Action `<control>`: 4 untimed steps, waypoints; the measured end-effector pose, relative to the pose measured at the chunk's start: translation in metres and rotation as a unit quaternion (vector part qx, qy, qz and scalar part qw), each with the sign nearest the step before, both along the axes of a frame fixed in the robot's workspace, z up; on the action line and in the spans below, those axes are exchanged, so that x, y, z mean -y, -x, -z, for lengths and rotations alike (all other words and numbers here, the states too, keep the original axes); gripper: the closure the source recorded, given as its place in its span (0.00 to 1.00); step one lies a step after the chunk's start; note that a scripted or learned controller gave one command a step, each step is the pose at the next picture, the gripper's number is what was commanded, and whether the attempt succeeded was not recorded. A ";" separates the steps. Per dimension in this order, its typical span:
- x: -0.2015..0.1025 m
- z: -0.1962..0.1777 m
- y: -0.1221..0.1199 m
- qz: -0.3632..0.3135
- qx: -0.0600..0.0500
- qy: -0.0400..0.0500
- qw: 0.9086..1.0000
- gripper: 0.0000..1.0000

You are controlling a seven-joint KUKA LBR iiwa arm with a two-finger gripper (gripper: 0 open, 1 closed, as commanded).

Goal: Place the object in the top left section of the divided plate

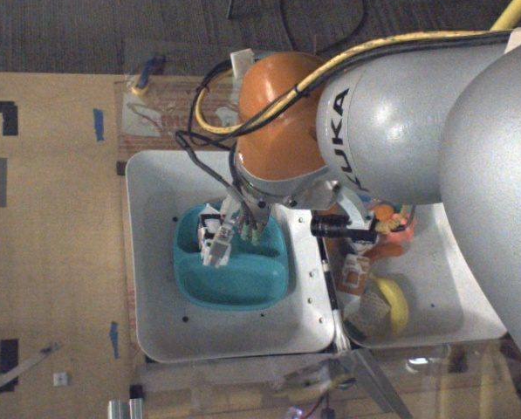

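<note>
Wooden bench (51, 234) at far left, blue tape marks (98, 125) on it, nothing there that matters to the task.

Left bin (151, 304) next, holding the teal divided plate (243, 286). Top left section sits at the plate's upper-left corner in this view, near the bin wall.

Gripper (218, 244) low over the plate, roughly on the ridge between the upper sections, just right of the target. Cannot tell whether the pincer is released or clenched: tip blurred and overhung by the wrist.

Small pale shape (209, 227) at the tip, over the plate's upper part. Probably the object, but cannot tell whether gripped or already resting in the plate.

For a clean placement:
- shift slightly left, so the drop point clears the ridge
- go low before letting go, to avoid a bounce into the neighbouring section
- retreat straight up, without dragging the plate

Arm (400, 138) with its orange band overhangs the seam between the bins.

Right bin (443, 312) holds a yellow item (393, 304) and an orange item (391, 234), well apart from the plate. Leave alone.
</note>
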State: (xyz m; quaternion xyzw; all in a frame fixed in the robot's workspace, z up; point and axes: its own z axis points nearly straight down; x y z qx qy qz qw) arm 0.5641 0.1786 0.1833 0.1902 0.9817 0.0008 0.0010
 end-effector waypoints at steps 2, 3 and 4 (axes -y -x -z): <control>0.037 0.011 0.039 -0.066 -0.001 0.000 0.998 1.00; 0.030 -0.022 0.084 -0.350 0.000 0.000 0.937 1.00; 0.029 -0.033 0.083 -0.348 0.004 0.000 0.937 1.00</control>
